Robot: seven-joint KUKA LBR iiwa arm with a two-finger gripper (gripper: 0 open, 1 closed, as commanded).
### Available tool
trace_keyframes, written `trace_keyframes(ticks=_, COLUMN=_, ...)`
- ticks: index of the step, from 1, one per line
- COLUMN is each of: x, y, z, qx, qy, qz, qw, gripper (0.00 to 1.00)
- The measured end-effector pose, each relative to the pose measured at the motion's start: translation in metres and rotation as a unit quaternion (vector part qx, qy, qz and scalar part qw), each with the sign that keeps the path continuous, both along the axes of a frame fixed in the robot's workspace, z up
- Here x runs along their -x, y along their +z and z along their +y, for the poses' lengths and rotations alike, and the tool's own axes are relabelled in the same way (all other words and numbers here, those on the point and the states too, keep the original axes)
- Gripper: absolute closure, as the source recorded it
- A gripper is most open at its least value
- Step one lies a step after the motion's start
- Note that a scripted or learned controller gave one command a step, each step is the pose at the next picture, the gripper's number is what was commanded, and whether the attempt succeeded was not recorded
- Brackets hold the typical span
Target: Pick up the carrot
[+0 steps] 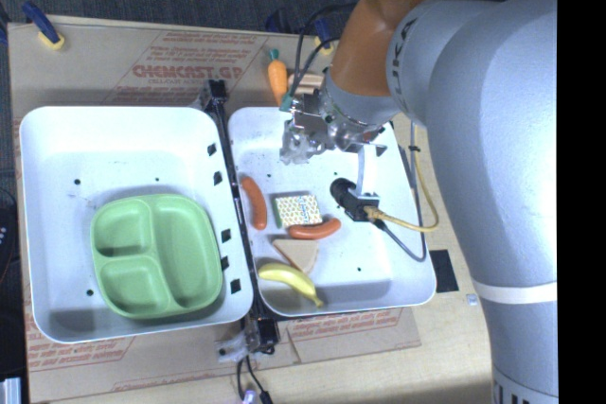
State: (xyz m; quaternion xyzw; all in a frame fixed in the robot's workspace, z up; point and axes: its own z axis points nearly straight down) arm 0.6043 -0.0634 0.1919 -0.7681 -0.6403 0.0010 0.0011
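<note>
1. Overhead, the grey arm (473, 99) with its orange band is reaching in from the right, its jaws (301, 145) hanging over the upper left part of the right bin (402, 284).
2. Whether the jaws are apart or together cannot be told from this angle; nothing is showing between them.
3. Meanwhile the carrot (276, 79) is lying outside the bins, on the cardboard sheet (170, 61) covering the tabletop, just beyond the right bin's upper left corner and close beside the arm's wrist.
4. Inside the right bin, a sausage (254, 202) is lying along the left wall, with a patterned square block (296, 208) just beside it and a second sausage (313, 229) touching that block's lower edge.
5. Below those, a sandwich wedge (297, 252) is sitting above a banana (289, 283) near the bin's lower edge.
6. Alongside, the left bin (57, 147) is holding a green divided plate (156, 254) in its lower half.
7. A black and yellow cable (398, 222) is trailing across the right bin's right side.
</note>
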Motion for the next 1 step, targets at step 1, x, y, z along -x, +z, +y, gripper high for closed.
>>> trace_keyframes(ticks=1, x=-0.0445, y=0.0914, z=0.0329, qx=-0.0003, qy=0.008, qz=-0.001, qw=1.0000, gripper=1.00)
